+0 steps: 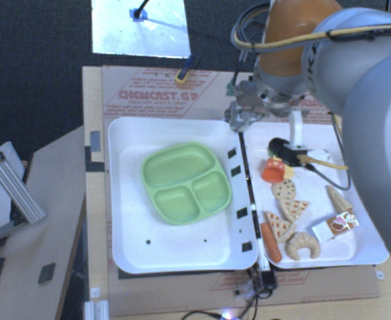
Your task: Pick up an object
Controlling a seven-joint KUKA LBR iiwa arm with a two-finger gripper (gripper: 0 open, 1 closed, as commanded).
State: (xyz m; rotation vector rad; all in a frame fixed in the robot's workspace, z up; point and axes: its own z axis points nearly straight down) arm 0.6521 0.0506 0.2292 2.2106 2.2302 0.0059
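Claw [241, 120] is seen above the divider at the bins' far edge; its state cannot be told. Toy foods, nearest a red piece [273, 171], lie in the right bin [369, 245], nearer the camera.

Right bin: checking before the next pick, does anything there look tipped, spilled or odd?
Nothing looks spilled or damaged. The toy foods lie loosely in the right bin; a carrot rests against its left wall by the divider.

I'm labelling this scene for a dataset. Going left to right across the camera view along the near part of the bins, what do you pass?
Green tray → carrot stick → croissant → small carton.
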